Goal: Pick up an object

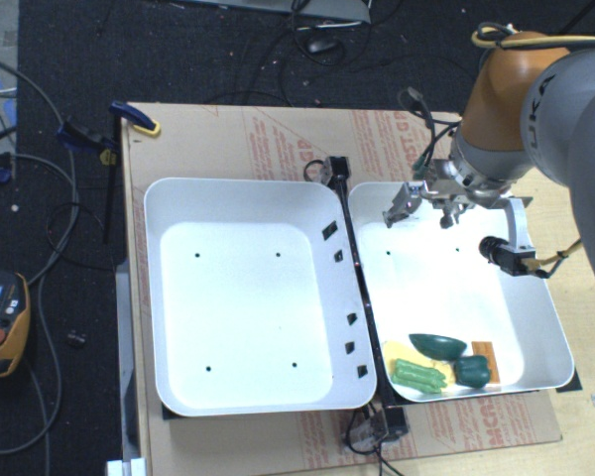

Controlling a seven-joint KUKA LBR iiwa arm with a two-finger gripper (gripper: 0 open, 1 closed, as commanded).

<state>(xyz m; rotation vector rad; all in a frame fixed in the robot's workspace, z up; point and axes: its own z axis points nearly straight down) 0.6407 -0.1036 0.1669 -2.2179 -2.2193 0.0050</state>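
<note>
While fingers (423, 206) hover, green objects (441, 362) lie apart — nearer.

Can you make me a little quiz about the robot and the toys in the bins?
1. True or false: the gripper is touching the toys.
2. Which bin holds the toys: A) the left bin B) the right bin?
3. Fill in: the green bumpy toy lies in the bin's ____ corner, near or far from the camera?

Key:
1. False. It hangs over the far end, apart from them.
2. B, with the dark green toy, the teal toy and an orange piece.
3. Near.
</note>
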